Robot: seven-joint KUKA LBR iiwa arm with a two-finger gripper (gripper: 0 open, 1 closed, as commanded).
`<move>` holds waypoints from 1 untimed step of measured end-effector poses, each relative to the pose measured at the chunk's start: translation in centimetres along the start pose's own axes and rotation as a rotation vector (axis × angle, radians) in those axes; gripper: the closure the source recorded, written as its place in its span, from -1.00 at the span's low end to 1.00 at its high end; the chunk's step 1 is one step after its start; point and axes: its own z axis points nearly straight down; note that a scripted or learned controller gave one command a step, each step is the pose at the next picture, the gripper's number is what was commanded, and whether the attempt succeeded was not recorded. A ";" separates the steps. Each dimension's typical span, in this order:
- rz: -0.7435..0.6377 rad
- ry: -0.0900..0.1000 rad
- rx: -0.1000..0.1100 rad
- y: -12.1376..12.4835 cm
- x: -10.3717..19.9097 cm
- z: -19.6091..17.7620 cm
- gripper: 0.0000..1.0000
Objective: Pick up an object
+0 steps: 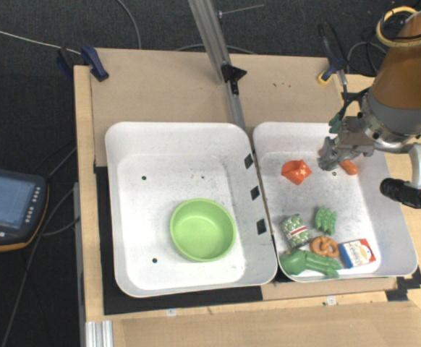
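Over the right bin [402,246], the arm [406,71] hangs with its gripper [331,157] low at the bin's far end; I cannot tell how far its fingers are parted. An orange block [296,170] lies just left of the gripper, a smaller orange piece [349,168] just right of it, nothing visibly held.

A bowl [202,229] sits in the left bin [124,147]. The right bin [384,230] holds a block [295,170] far, with several small toys [319,241] clustered near.
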 end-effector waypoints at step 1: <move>0.000 0.000 -0.001 -0.7 5.6 -0.8 1.00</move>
